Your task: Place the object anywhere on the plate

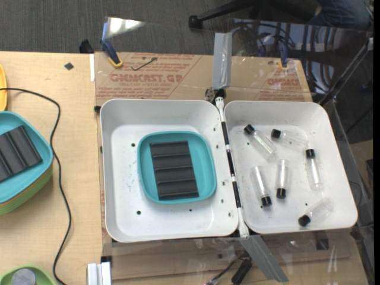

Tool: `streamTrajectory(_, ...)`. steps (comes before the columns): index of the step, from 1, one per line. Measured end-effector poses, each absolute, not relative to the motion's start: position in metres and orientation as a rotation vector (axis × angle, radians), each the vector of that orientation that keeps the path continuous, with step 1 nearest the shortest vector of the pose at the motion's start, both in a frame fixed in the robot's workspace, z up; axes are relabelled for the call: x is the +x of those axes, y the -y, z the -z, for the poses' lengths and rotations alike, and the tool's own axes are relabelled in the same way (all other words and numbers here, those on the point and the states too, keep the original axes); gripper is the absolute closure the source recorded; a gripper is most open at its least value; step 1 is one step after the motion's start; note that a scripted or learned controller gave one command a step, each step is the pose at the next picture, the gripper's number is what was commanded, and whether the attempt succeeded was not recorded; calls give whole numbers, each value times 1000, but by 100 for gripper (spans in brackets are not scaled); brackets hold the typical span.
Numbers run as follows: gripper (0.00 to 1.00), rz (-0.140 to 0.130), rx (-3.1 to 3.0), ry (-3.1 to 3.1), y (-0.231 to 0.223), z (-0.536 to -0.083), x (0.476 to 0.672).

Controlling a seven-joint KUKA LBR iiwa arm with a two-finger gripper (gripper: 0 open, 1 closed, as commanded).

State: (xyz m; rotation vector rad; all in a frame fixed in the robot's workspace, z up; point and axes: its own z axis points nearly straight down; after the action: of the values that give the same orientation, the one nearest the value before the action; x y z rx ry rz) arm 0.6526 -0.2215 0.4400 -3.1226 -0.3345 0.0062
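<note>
Two shallow white bins are seen side by side on the bench. In the left bin [119, 159] a teal plate [205, 159] is set, and a dark ribbed insert [173, 170] is laid in its middle. In the right bin [332, 135] several clear vials with black caps are scattered, well apart from the plate: one near the upper left [259, 140], one beside it towards the top [288, 136], one along the right side [312, 168], two near the middle [259, 186] [281, 179], and one at the lower right [314, 212].

The state of the end effector cannot be told.

The vials are judged to be light, stiff and smooth (probably slippery, and breakable if made of glass). Being round, they are likely to roll when nudged. A hold across the body near its middle, with the closing direction set at right angles to the long axis, is judged the safest; the capped end offers a less slick surface. The middle vials are best placed for a first try, being clear of the walls.
</note>
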Motion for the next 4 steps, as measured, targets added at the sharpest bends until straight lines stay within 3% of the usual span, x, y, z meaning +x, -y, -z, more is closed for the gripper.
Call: streamTrajectory(4, 0, -6, -3123, 334, 221, -440, 653)
